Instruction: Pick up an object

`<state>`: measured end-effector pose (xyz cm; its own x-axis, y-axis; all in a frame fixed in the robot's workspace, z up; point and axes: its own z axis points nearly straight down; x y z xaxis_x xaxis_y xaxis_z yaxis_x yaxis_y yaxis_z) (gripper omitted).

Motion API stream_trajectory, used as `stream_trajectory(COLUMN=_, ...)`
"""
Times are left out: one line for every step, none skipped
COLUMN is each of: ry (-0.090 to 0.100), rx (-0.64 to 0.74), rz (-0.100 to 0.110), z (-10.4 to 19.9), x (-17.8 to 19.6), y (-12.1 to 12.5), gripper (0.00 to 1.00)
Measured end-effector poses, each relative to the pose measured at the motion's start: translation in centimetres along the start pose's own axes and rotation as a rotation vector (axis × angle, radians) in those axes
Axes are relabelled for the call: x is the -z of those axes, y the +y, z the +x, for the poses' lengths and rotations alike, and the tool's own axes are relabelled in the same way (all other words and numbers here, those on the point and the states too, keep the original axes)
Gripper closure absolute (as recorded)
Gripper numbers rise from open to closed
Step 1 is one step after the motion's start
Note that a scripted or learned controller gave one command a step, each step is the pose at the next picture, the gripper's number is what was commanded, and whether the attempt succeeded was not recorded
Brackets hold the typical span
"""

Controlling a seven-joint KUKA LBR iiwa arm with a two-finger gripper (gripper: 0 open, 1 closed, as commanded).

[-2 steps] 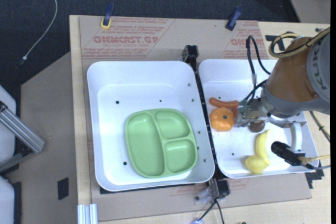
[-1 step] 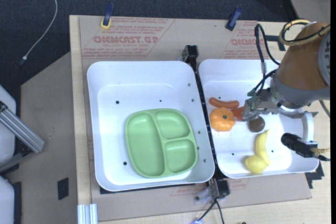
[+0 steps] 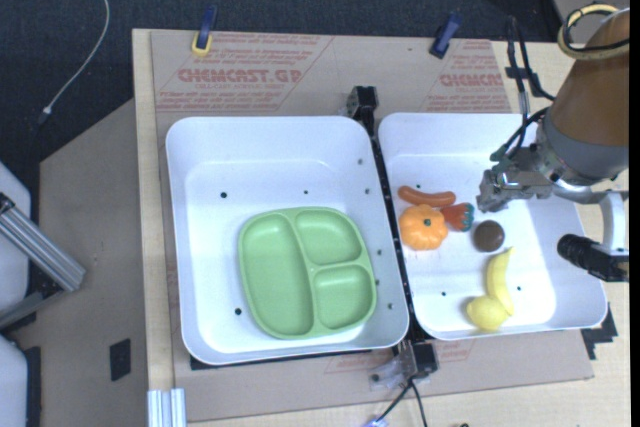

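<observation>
We see two white bins side by side on a brown board [image 3: 300, 70]. The left bin [image 3: 200, 215] holds a green plate [image 3: 305, 272] with three parts. The right bin [image 3: 545, 300] holds the toy food. An orange pumpkin [image 3: 424, 229] sits near the wall between the bins. A hot dog [image 3: 427, 197] lies just behind the pumpkin. A small red and green toy [image 3: 461, 216] sits just beside the pumpkin. A brown ball [image 3: 488, 236] sits near that toy. A banana [image 3: 499, 281] lies in front of the ball, and a lemon [image 3: 486, 313] touches the banana's low end.

The arm [image 3: 595, 105] comes in from the right. Its gripper [image 3: 497, 187] hangs over the right bin, just behind the brown ball. We cannot tell how the gripper is set. We see no food in it.
</observation>
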<state>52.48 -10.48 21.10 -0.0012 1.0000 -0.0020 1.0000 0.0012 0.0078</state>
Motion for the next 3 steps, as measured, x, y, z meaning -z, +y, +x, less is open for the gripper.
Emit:
stream_trajectory(ry=0.003, rx=0.004, rz=0.004, z=4.6, x=1.0, y=0.1, gripper=1.0)
stream_trajectory(ry=0.004, rx=0.005, rz=0.005, z=9.3, x=1.8, y=0.5, gripper=1.0)
stream_trajectory(ry=0.004, rx=0.004, rz=0.011, z=14.7, x=0.6, y=0.7, gripper=1.0)
